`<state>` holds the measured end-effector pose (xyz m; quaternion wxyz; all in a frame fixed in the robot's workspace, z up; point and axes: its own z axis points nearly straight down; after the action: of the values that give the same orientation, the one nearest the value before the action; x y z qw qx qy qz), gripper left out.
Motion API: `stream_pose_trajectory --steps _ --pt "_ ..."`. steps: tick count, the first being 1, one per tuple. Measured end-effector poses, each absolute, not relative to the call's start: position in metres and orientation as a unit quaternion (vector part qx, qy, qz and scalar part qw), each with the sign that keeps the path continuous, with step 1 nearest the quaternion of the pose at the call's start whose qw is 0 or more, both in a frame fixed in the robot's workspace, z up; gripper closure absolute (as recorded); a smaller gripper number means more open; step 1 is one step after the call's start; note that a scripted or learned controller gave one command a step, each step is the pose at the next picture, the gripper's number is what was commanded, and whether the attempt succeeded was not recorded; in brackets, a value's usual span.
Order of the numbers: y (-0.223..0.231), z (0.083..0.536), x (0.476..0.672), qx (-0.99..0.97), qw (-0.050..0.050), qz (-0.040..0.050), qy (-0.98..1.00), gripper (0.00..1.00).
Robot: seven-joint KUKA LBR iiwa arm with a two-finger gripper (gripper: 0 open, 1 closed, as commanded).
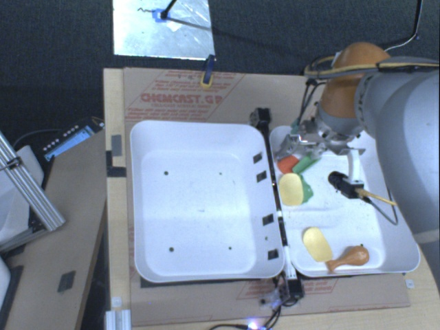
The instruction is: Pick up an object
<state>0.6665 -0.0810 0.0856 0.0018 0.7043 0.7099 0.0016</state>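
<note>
White bins sit side by side on the desk, and the grey arm point(402, 136) hangs low over the right bin point(392, 243), its jaws point(300, 145) just above an orange-and-green piece point(297, 163) at the far end. I judge this the reaching step, though whether the jaws are spread I cannot tell; next comes settling around that piece, clear of the yellow scoop point(291, 188).

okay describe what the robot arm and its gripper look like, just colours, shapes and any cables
The arm is bulky, rounded and light grey, with a glossy orange band above the wrist. Thin dark cables loop beside that band. The gripper is small, metallic silver-grey hardware.
</note>
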Motion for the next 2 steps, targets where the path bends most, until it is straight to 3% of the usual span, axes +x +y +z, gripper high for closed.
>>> stream_pose_trajectory --steps 1,2 --pt "-0.083 0.085 0.669 0.705 0.001 0.0013 0.709 0.00" --pt "-0.085 0.086 0.647 0.706 0.001 0.0006 0.708 0.00"
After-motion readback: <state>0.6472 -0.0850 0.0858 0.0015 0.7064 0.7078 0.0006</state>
